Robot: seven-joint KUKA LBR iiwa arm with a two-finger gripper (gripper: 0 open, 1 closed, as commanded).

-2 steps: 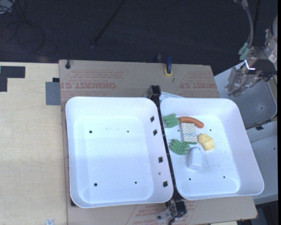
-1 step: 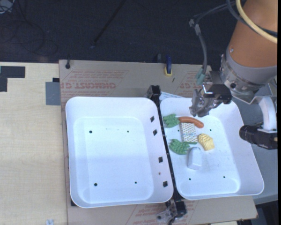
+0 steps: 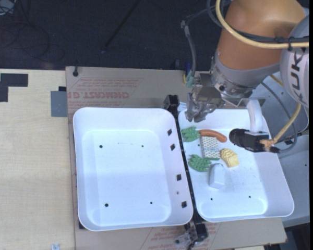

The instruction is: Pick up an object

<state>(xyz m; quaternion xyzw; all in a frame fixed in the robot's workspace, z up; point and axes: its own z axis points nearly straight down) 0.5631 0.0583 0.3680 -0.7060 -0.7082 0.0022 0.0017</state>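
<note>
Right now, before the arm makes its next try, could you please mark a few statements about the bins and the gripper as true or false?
1. The gripper hangs over the far left corner of the right-hand bin. True.
2. The orange piece lies in the left-hand bin. False: the orange piece lies in the right-hand bin.
3. A green piece and a second green piece both lie in the right-hand bin. True.
4. The gripper has lifted the yellow piece. False: the yellow piece lies on the bin floor, apart from the gripper.
</note>
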